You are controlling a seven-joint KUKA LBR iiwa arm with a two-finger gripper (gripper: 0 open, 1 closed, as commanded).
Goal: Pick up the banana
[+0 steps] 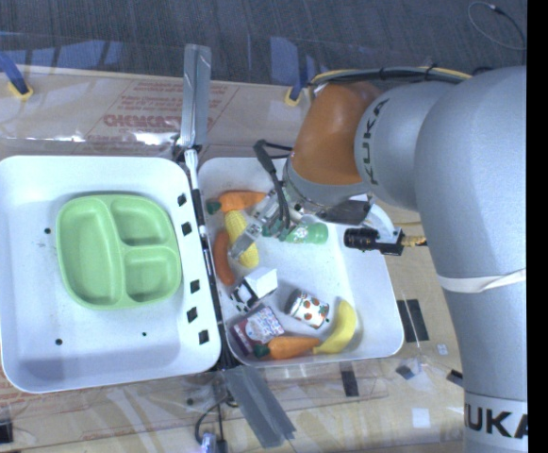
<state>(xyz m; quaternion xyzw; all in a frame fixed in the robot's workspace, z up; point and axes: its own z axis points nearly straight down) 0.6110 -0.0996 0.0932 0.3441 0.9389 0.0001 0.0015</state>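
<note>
A: Arm pose?
B: I log it bent in from the right; gripper (255,234) low, frame centre, jaw state unreadable.
A: Banana (341,328)?
B: Lower right of the right bin (373,295), well apart.

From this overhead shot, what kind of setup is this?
Likely a robot lab bench for pick-and-place trials: a grey arm reaches over two white bins, one holding a green tray, the other toy food such as a banana.

Even, bright overhead light; soft shadows, slightly blurry, perhaps mild glare on bins (28,366).
</note>
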